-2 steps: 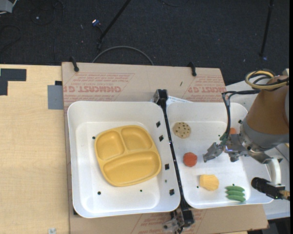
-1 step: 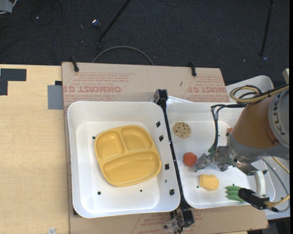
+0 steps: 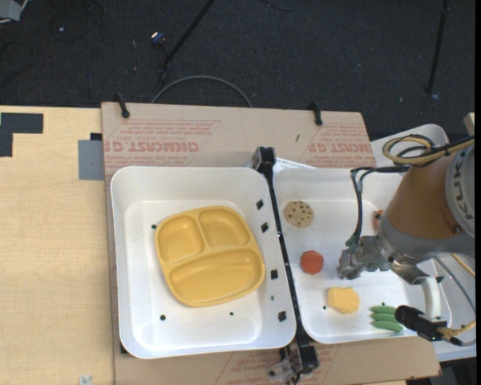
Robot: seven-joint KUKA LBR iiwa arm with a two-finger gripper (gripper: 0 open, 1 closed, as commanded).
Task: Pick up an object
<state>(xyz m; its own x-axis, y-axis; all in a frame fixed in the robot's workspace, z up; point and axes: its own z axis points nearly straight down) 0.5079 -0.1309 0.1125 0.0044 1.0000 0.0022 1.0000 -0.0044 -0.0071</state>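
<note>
In the right bin [image 3: 337, 191] lie a round cookie [image 3: 298, 213], a red ball-like piece [image 3: 311, 262], a yellow corn-like piece [image 3: 343, 300] and a green bean pod [image 3: 385, 317]. My gripper [image 3: 349, 265] hangs low over the right bin, just right of the red piece and above the yellow one. Nothing shows between its fingers. The grey and orange arm [image 3: 421, 207] covers the bin's right side.
The left bin [image 3: 136, 215] holds a yellow divided tray [image 3: 208, 255]. A black divider [image 3: 274, 247] runs between the bins. Cables [image 3: 409, 144] loop at the right behind the arm. Cardboard [image 3: 224, 139] lies under the bins.
</note>
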